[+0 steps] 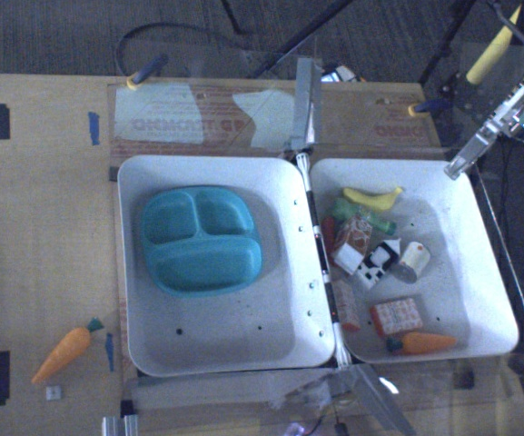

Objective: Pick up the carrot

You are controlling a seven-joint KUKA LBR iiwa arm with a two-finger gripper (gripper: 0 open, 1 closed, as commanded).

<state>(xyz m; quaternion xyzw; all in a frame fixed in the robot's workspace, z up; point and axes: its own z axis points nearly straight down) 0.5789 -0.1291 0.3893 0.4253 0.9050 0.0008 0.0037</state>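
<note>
Orange toy carrot with a green stub (425, 341): lies flat near the front edge of the right shallow white bin (493, 280), tip pointing right, stub end just beside a red-and-white square block (396, 314).

Further back in the same bin:
- a black-and-white patched toy (381, 260)
- beside it a small white cylinder (414, 260)
- a white cube (347, 259)
- a yellow toy banana (373, 196) near the far wall
- a green item (344, 212) just below the banana, possibly another vegetable; too blurred to tell

Second orange carrot with a green top (62, 352): rests outside both bins on the tan wooden bench (44, 234), left of the left shallow white bin (243, 352), lying at a slant with the green end up and to the right.

Teal divided plastic plate (202, 240): sits in the left bin, toward its far left part, three compartments facing up.

Grey two-finger gripper (457, 166): hangs at the far right corner of the right bin, about over the rim, tilted down and to the left from the arm at the right. Well apart from both carrots; touches nothing that can be seen. Cannot tell how wide it stands, since it reads as a single pale bar at this angle.
</note>
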